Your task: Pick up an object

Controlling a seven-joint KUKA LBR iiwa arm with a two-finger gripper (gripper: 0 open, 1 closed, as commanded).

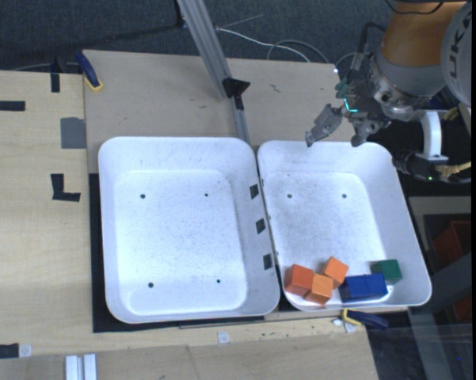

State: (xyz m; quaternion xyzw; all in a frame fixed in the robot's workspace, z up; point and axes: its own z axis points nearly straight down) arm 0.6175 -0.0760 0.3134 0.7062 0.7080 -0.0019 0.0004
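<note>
Several blocks lie along the near edge of the right bin (pixel 396 212): an orange block (pixel 301 278), a second orange block (pixel 335 270), a third orange one (pixel 321 288), a blue block (pixel 363 287) and a green block (pixel 388 270). My gripper (pixel 337 131) hangs above the far rim of the right bin, well away from the blocks. Its two fingers stand apart, with nothing between them.
The left bin (pixel 174 228) lies beside the right one. A slanted metal post (pixel 210 42) rises behind the bins. Cables trail on the bench at the back. A yellow-blue clamp (pixel 89 71) sits at the far left, another (pixel 356 319) at the near edge.
</note>
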